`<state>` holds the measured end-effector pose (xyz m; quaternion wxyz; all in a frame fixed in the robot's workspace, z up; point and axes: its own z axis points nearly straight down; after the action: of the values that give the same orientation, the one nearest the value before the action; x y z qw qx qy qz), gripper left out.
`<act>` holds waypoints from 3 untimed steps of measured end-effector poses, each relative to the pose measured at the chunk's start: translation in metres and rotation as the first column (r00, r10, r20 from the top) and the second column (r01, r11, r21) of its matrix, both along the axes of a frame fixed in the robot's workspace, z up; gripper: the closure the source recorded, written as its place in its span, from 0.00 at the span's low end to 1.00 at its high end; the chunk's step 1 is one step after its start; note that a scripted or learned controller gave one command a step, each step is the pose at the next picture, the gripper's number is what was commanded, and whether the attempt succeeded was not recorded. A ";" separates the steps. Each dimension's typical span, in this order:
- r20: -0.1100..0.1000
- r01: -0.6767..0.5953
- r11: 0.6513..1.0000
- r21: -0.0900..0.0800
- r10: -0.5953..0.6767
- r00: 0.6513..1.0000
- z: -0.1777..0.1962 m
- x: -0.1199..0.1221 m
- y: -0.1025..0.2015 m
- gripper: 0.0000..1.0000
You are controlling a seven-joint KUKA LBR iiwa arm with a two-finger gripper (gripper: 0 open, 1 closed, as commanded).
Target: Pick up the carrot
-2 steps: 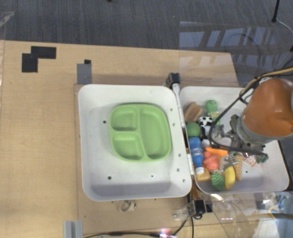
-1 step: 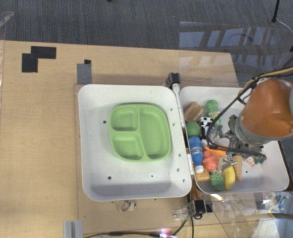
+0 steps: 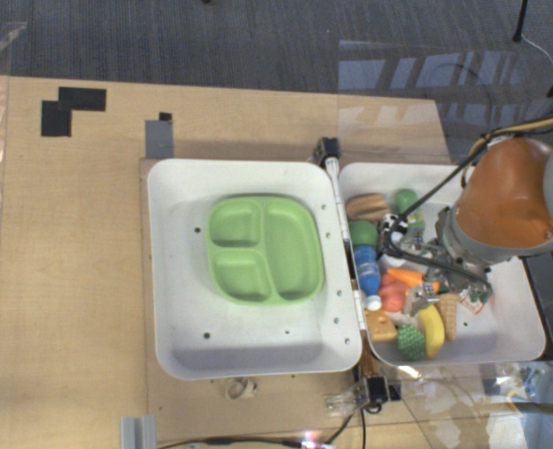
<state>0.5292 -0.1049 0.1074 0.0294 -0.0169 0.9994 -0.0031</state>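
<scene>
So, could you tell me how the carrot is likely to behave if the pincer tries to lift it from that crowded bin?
The carrot looks like smooth moulded plastic, so probably stiff, light and a bit slippery. Its tapered, rounded shape suggests it may roll or squirt out of a pinch. It lies packed beside the banana and blue bottle, so neighbours may shift too.

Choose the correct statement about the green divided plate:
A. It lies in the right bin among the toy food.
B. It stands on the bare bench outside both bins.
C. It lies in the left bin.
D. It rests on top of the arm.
C: the green divided plate lies in the left bin; the toy food, carrot included, is in the right bin.
</scene>
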 end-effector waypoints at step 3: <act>-0.008 0.757 0.652 0.049 -0.758 0.653 0.000 -0.007 0.018 0.00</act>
<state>0.5222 -0.0866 0.1074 0.0326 0.4017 0.9151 0.0087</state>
